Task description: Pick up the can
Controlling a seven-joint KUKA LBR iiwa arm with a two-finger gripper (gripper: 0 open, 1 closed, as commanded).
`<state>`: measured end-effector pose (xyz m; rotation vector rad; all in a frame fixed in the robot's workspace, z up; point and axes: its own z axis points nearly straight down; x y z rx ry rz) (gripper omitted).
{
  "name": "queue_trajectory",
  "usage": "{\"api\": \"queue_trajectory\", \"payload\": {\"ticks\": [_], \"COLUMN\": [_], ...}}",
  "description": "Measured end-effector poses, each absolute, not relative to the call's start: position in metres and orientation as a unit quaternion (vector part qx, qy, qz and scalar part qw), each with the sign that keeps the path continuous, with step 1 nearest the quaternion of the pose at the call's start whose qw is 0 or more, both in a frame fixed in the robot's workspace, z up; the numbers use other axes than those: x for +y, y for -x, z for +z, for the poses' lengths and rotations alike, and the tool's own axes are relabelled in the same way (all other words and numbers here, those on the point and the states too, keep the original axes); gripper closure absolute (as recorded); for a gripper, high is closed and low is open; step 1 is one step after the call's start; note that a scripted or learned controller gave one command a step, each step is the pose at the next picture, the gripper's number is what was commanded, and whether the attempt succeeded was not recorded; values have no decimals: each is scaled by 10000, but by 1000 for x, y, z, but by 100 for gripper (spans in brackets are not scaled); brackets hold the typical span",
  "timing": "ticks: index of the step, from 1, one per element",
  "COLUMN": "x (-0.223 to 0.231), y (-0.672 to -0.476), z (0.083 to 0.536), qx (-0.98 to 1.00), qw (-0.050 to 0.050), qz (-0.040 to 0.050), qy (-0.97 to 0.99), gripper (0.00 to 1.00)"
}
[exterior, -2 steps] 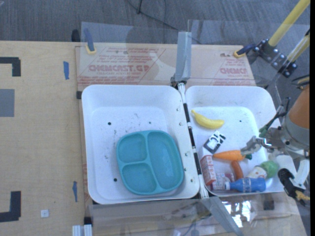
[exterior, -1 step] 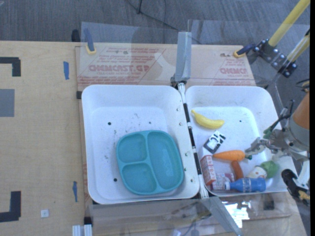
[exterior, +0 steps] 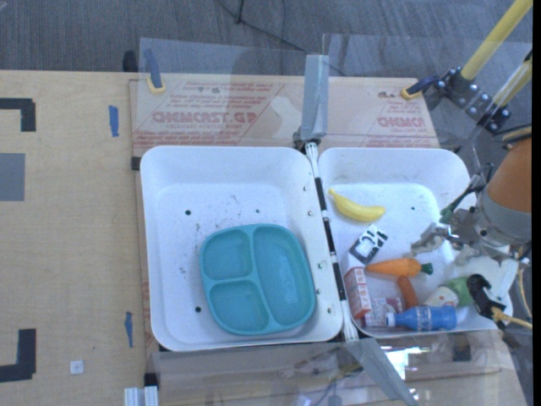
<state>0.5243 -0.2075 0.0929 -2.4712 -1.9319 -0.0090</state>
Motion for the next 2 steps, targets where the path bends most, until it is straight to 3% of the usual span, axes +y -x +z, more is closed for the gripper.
{"api": "queue_trajectory", "payload": {"ticks": [1, 2], "x": [-210, -209], "y": [-524, -563], "z": [102, 218], "qx": [-6146, -6294], "qw": [9, -13], "qz": [-18, -2], "qy": [7889, 7771], "gripper": [100, 100]}}
